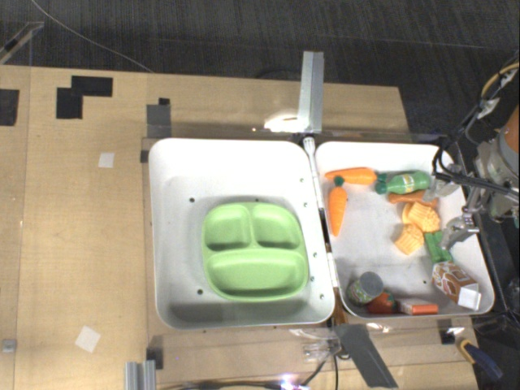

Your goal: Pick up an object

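White plastic forms both shallow bins, which sit side by side on the pale wooden table (81, 242). The left bin (175, 185) holds a light green divided plate (256, 250), lying flat near its middle with two small sections on the far side and one long section on the near side.

The right bin (357, 250) carries the loose objects. Along its far wall an orange toy carrot (352, 175) lies crosswise, and a second carrot (336, 207) lies just beside the bin's left wall, pointing toward the near side. A green bottle (402, 183) lies on its side right of the first carrot. Two orange waffle-like pieces (422, 215) (409, 240) sit right of the bin's centre, close together. A small dark green piece (436, 246) lies just right of them. In the near right corner is a brown packet (453, 281) with a white patch. Along the near wall a grey-topped can (366, 287) rests against a red item (382, 303), with a small orange-red box (418, 307) to the right.

The arm (496, 169) comes in over the right rim, and the gripper (457, 232) hangs above the dark green piece, beside the waffle pieces. Whether it is spread or closed cannot be told, and nothing is seen held in it.
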{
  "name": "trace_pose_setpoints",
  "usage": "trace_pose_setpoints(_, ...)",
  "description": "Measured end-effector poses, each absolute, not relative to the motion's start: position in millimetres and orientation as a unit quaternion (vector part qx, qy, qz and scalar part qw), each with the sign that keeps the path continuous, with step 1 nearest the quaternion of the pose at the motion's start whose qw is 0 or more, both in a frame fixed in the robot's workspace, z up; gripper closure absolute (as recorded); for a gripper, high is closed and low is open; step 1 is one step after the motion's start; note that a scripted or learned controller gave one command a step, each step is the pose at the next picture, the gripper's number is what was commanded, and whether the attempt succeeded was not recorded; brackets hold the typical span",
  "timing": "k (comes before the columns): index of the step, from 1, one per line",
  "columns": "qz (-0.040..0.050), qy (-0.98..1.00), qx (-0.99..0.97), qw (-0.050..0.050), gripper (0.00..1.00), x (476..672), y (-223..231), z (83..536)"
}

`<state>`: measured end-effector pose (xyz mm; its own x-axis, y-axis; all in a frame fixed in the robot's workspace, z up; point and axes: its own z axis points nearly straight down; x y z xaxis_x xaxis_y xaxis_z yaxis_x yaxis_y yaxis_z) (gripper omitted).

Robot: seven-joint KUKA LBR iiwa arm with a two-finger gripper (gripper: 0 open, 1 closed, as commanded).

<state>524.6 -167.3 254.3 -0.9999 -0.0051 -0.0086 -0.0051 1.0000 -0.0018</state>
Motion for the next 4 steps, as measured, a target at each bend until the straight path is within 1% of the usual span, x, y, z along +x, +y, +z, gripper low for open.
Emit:
trace_pose_setpoints(1,0.0010,0.996,-0.084,0.000,0.00,497.6,-194.3,116.8)
trace_pose_setpoints(2,-0.0037,0.983,-0.184,0.008,0.00,509.5,-141.6,91.3)
trace_pose_setpoints(3,-0.0061,0.982,-0.188,0.018,1.00,515.9,-139.2,105.8)
trace_pose_setpoints(4,-0.0018,0.957,-0.290,0.005,1.00,511.4,-130.3,144.9)
